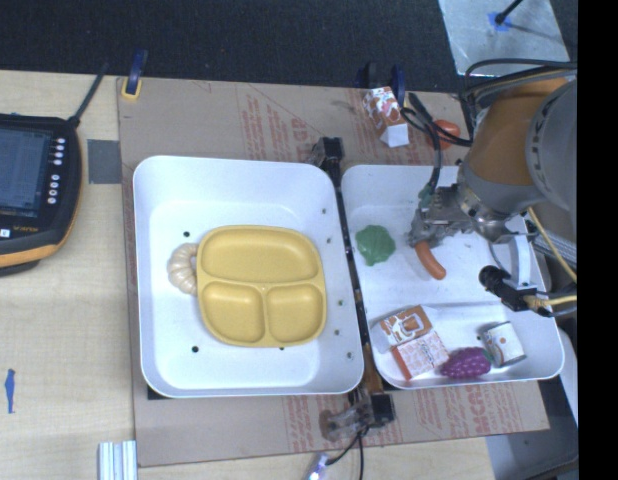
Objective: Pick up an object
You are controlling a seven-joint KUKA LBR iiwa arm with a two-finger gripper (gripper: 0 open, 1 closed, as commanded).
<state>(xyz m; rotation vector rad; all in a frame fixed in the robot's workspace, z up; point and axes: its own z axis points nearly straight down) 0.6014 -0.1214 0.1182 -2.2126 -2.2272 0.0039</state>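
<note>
A: Where do we stand on picking something up?

B: We have nothing lifted yet, as far as we can judge. The grey arm with the orange band (514,153) reaches into the right-hand shallow white bin (389,183), and the two-finger gripper (430,230) sits low near the middle of that bin's far half. We cannot tell whether the pincer is apart or together; it is too dark and small to read.

A: What is it nearest to?

B: The small orange-red sausage-shaped toy (430,262) lies on the bin floor just beside the gripper's tip, on the near side. We cannot say whether they touch. A soft green rounded lump (375,244) lies close to the bin's left wall, apart from the gripper.

A: And the rest?

B: Along the near edge we see a brown-and-white printed carton (413,341), a purple grape cluster (466,364) and a small white can (504,343) towards the near right corner. The left-hand white bin (159,208) carries a yellow three-compartment plastic tray (261,285) with a pale ridged pastry-like piece (182,266) touching its left edge.

A: So what is left?

B: We think the grasp and the lift both remain.
</note>
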